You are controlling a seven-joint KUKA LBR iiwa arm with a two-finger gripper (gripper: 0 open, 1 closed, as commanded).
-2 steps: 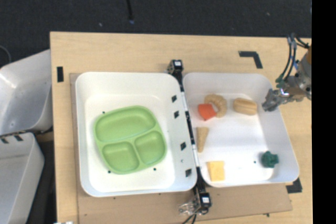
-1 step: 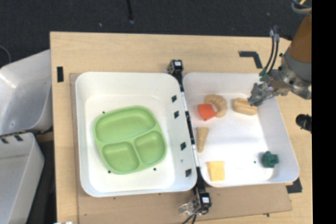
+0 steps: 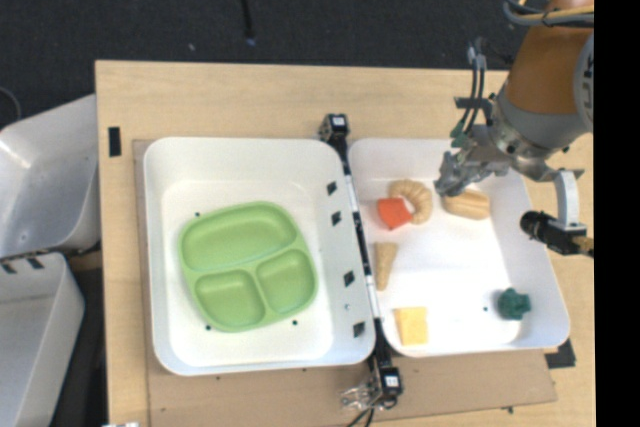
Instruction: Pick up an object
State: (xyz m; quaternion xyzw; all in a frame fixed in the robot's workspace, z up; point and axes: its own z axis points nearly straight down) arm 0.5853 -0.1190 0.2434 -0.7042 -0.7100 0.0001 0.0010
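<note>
Closest to the camera in the right bin point(image 3: 535, 335) is a flat yellow block point(image 3: 411, 324), sitting by the bin's near edge toward its left wall. Over in the near right corner there's a small dark green lump point(image 3: 514, 303), well apart from everything else. A pale cone-shaped piece point(image 3: 385, 262) lies along the left wall, about midway back.

The stuff actually near the action is at the far side of that bin: a red-orange chunk point(image 3: 394, 212) touching a tan curved croissant-looking thing point(image 3: 414, 196), and just to the right of those a light tan bread-roll piece point(image 3: 467, 205), oblong and lying flat.

The gripper point(image 3: 455, 177) is down low, right at the far-left end of the bread roll and just beside the croissant. Honestly can't tell from this angle whether it's touching either one, or what the tool is doing in terms of opening; it's a dark blurry cluster.

The left bin point(image 3: 165, 215) has a green divided plate point(image 3: 249, 264) with three compartments, roughly in the middle, leaning toward the near side.
</note>
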